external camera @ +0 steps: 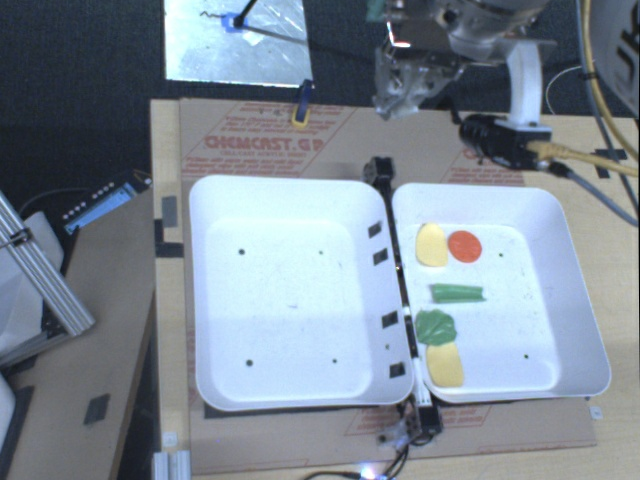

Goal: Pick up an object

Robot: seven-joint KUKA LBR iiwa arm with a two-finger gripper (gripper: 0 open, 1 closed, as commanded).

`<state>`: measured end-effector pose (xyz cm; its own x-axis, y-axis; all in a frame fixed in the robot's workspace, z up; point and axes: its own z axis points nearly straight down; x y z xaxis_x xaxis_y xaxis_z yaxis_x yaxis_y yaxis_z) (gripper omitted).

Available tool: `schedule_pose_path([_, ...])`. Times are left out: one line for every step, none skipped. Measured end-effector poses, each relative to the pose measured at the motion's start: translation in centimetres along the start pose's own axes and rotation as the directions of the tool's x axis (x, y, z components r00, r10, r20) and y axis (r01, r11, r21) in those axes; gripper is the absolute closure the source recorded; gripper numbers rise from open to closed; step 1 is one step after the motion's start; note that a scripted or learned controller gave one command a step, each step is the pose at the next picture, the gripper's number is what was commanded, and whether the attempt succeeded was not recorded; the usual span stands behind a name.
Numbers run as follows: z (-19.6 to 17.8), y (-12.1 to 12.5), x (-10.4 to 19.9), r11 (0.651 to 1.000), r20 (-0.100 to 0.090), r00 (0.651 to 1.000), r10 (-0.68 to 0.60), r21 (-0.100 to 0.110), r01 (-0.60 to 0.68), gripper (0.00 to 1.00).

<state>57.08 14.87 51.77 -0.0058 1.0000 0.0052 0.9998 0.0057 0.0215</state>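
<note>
Camera view: right bin (560, 268) holds five small objects; fingers' (398, 96) state unclear.

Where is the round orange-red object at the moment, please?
The round orange-red object lies in the right white bin, toward its far side, just right of the pale yellow oval piece and above the green strip.

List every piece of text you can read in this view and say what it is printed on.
"CHEMCAST GP": large red print on the brown protective sheet under the two white bins, above the left bin.
Smaller red print repeated across that sheet, above and below the bins: too small and blurred to read.
Blue device with pale markings on the bench at left: too small to read.
The items in the right bin carry no text.
</note>
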Motion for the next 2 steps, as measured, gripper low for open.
schedule_pose_path([-2.1, -6.6, 1.2, 1.000, 0.002, 1.000, -0.001, 0.017, 0.001, 1.00])
schedule_pose_path([-1.9, -8.1, 1.0, 1.000, 0.004, 1.000, 0.001, 0.020, -0.001, 1.00])
